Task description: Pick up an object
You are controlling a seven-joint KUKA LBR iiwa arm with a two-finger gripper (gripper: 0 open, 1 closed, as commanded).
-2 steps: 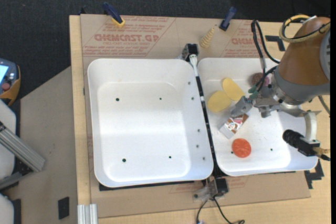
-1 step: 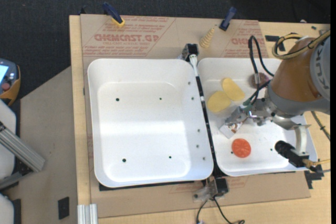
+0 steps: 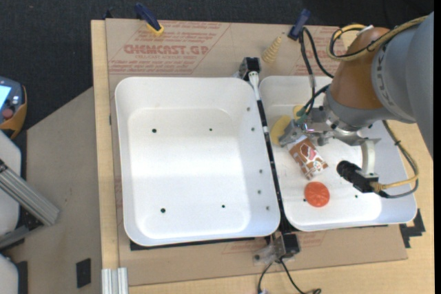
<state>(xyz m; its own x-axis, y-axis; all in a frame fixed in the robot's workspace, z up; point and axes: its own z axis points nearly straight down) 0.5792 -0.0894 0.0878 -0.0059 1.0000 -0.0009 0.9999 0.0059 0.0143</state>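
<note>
Camera view: the arm (image 3: 386, 72) is reaching in from the right over the right bin (image 3: 393, 213). Its gripper (image 3: 304, 129) is hanging low over the packet (image 3: 307, 157), beside the banana (image 3: 280, 129); whether it is spread or pinching cannot be told. A red disc (image 3: 317, 194) is lying just below the packet. The left bin (image 3: 131, 148) is sitting alongside.

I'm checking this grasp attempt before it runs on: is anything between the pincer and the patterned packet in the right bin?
Nothing visible. The pincer is right over the patterned packet; the yellow piece lies beside it, the red disc sits apart.
</note>
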